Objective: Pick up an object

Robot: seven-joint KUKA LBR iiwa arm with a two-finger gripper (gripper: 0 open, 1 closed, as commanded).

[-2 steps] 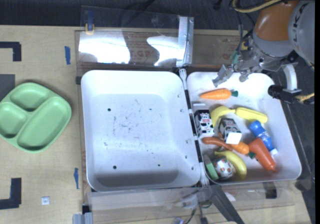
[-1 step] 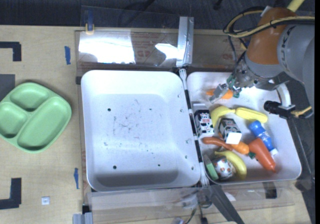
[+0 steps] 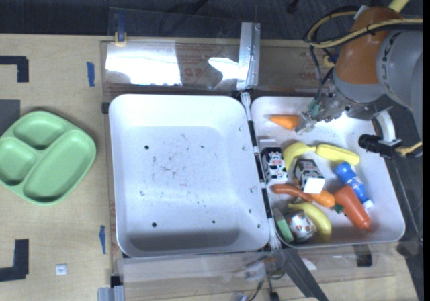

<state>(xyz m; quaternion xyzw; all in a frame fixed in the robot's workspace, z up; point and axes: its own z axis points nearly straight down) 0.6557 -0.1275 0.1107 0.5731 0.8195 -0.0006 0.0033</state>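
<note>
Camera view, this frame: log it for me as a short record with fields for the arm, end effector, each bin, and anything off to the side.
arm: reaches in from the right, over the right bin's far corner
end effector: low in the right bin, beside the orange carrot; nothing seen between its fingers
right bin contents: bananas, blue bottle, a second carrot, small ball, other small toys
left bin: white, scuffed floor
side: green divided plate on the bench, left of the bins
</note>
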